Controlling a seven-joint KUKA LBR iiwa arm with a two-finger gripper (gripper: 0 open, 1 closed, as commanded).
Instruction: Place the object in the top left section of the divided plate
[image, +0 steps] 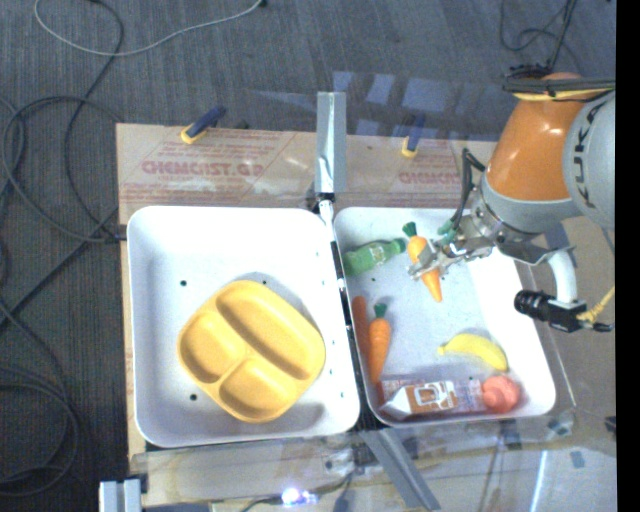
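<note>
Right now I count two white bins on the worktop (150, 170): the left bin (160, 250) holds one yellow divided plate (252, 349) with three sections, and the right bin (520, 385) holds two carrots, one green bottle (372, 255), one banana (475, 349), one red apple (502, 392) and one flat carton (430, 396). One carrot (378, 338) lies by the bin's left wall; the small carrot (431, 282) sits directly under my end effector (437, 258), near the bottle. My arm reaches in from the right, orange band high, wrist angled down and leftward. I cannot tell whether my end effector is apart or clamped on the small carrot.
</note>
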